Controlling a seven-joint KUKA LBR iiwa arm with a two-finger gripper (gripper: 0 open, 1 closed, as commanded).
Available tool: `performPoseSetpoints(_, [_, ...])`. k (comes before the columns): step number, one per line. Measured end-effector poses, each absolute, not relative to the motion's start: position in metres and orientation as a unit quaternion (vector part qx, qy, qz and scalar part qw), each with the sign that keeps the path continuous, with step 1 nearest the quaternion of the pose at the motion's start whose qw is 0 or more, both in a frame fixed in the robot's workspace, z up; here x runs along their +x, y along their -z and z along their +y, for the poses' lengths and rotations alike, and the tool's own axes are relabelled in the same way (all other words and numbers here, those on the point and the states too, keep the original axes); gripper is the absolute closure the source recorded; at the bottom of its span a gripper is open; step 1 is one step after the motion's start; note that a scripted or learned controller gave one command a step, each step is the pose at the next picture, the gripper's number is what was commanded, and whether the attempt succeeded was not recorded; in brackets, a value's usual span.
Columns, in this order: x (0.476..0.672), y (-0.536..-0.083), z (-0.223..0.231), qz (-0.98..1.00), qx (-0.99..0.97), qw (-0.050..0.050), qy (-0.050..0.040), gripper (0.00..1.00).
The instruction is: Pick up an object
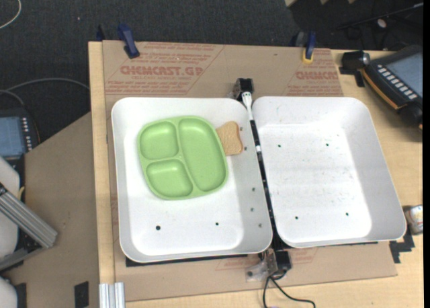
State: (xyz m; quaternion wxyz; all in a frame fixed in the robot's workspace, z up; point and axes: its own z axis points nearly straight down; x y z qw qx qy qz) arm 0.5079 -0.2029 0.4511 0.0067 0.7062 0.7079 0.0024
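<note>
A light green divided plate point(182, 157) with three compartments lies in the upper middle of the left white bin point(188, 233). A tan, toast-like piece point(231, 138) rests just right of the plate, touching its rim, close to the bin's right wall. The right white bin point(322, 172) shows a bare, speckled floor.
The two bins sit side by side on a brown board point(168, 68) clamped at its far edge by a blue clip point(127, 40) and another clip point(308, 46). A black tablet-like device point(396, 81) lies at the far right. Cables run below the bins' front edge.
</note>
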Motion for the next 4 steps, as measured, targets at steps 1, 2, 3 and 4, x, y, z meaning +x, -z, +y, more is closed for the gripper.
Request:
performPoseSetpoints(1, [0.492,-0.365,-0.168,0.708,0.706,-0.004,0.0017,1.0])
performPoseSetpoints(2, [0.509,-0.382,-0.204,0.706,0.708,0.003,-0.0004,1.0])
performPoseSetpoints(3, [0.52,-0.528,-0.225,0.707,0.707,0.011,-0.0035,1.0])
performPoseSetpoints(4, [0.495,-0.386,-0.213,0.707,0.708,-0.007,0.0029,1.0])
